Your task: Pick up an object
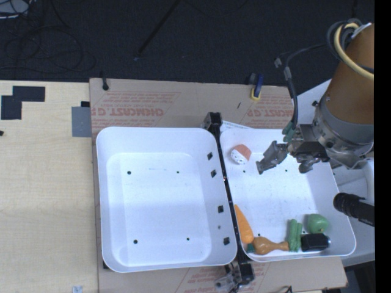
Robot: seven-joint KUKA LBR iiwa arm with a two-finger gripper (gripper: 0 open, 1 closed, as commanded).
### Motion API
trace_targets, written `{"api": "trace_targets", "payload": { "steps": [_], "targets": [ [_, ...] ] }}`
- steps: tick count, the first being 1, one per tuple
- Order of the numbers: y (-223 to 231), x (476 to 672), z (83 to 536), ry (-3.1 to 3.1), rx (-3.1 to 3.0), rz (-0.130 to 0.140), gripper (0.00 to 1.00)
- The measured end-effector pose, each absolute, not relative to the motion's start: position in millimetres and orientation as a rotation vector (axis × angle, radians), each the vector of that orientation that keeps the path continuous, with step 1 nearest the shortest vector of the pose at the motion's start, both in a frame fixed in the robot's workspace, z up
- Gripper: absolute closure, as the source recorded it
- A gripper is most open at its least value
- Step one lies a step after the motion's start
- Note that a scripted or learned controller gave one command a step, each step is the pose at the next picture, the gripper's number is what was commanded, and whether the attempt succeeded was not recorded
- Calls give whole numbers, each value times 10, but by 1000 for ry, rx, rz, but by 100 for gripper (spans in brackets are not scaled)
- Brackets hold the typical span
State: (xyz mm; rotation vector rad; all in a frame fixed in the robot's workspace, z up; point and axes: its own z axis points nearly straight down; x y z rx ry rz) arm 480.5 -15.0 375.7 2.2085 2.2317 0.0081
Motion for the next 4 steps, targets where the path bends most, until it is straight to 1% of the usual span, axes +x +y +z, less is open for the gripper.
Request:
{"api": "trace_targets", "payload": {
  "steps": [1, 2, 3, 4],
  "targets": [
    [-1060, 4757, 4748, 2206, 2223, 6, 0],
    [-1917, 5162, 5413, 2210, 2221, 0, 0],
    [-2135, 5781, 5359, 2222, 2221, -4, 0],
    [-2104, 5770, 5472, 2232, 2214, -6, 100]
  ]
}}
